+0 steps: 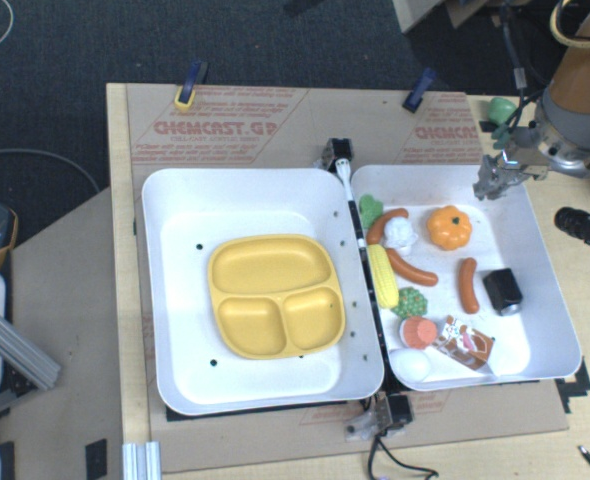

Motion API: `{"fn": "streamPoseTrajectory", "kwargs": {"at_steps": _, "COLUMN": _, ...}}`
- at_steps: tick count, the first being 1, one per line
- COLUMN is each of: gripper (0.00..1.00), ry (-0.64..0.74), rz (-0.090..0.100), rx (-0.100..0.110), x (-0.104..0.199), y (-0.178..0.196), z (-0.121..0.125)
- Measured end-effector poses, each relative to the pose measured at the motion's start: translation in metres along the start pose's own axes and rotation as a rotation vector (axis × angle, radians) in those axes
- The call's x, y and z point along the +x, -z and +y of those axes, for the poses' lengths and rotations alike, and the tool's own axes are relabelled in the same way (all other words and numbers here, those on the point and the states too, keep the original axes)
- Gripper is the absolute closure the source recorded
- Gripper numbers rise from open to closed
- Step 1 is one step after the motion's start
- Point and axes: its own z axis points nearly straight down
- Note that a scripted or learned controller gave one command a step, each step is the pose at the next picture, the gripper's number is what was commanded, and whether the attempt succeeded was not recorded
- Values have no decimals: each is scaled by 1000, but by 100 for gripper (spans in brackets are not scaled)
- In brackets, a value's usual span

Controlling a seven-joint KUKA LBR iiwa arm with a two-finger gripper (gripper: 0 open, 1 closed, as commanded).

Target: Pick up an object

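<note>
Toys crowd the right bin (545, 268): a round orange pumpkin (449, 227) sits near its far end, with sausages, corn (382, 275) and a black block (502, 290) nearer. Above that bin's far right corner, beyond the pumpkin, hangs the gripper (492, 183), holding nothing, its finger gap too blurred to judge.

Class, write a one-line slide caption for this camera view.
Pincer above the right bin's far edge; yellow tray in left bin.
</note>
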Motion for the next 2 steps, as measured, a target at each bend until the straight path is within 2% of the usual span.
{"fn": "streamPoseTrajectory", "kwargs": {"at_steps": 1, "gripper": 100, "ry": 0, "rz": 0, "rx": 1, "x": 0, "y": 17, "z": 1}}
{"fn": "streamPoseTrajectory", "kwargs": {"at_steps": 2, "gripper": 100, "ry": 3, "rz": 4, "rx": 10, "x": 58, "y": 9, "z": -13}}
